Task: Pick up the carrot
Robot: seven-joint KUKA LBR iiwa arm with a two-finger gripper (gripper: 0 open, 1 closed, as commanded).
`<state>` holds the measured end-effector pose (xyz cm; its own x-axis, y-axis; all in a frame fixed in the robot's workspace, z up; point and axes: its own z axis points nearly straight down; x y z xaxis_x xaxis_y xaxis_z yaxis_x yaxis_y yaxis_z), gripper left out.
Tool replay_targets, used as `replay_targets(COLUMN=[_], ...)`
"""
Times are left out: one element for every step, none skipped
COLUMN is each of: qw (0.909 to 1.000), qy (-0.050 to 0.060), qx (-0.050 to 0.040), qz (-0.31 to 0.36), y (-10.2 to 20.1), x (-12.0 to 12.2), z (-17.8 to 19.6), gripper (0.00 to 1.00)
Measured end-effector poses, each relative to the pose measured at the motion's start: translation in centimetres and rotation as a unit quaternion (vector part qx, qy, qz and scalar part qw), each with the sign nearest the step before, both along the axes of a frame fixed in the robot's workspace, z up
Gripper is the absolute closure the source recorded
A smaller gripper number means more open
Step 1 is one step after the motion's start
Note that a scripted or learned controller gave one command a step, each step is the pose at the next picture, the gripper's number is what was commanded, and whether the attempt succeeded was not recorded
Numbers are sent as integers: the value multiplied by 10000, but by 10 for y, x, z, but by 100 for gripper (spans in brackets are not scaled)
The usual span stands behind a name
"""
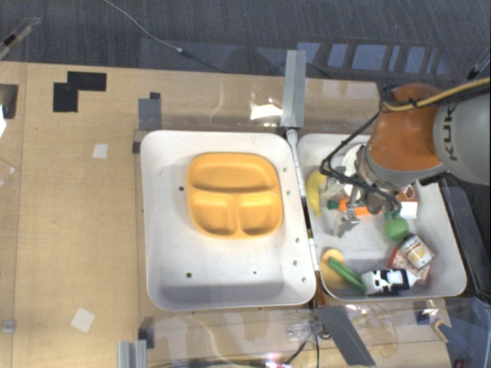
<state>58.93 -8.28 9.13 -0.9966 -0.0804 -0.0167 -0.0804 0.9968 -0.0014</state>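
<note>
Orange sliver at the gripper's near side reads as the carrot (pixel 334 203), in the right bin (pixel 453 282), upper-left part, just right of a yellow piece, maybe a banana (pixel 314 190), by the bin's left wall. Most of the carrot is hidden under the wrist, so its length and lie are uncertain; the identification itself is tentative.

Gripper (pixel 351 215) hangs over the same patch, just beside that orange bit. Whether the jaws are parted or clenched, cannot tell; the hardware blurs into cabling from above. Nothing can be confirmed between them.

Risks, as judged:
- Crowding. Yellow piece touches or nearly touches the carrot on one side, green item (pixel 397 227) close on the other. A closing grasp could catch a neighbour or pinch two things.
- Rounded, tapered carrot may squirt out if taken off-centre.
- Bin wall sits close at left; little room for a finger there.

Arm: grey link enters from the right, orange band (pixel 406 133) over the bin's upper half, wrist pointing steeply down, black cable looped at its left.

Elsewhere: left bin (pixel 165 282) holds a yellow compartment tray (pixel 233 194), well apart.
</note>
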Motion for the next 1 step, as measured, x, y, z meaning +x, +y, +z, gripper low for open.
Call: replay_targets(qw=[9999], qy=[-110], qx=[-5], qz=[24], y=[1], x=[6], z=[15], gripper=[100])
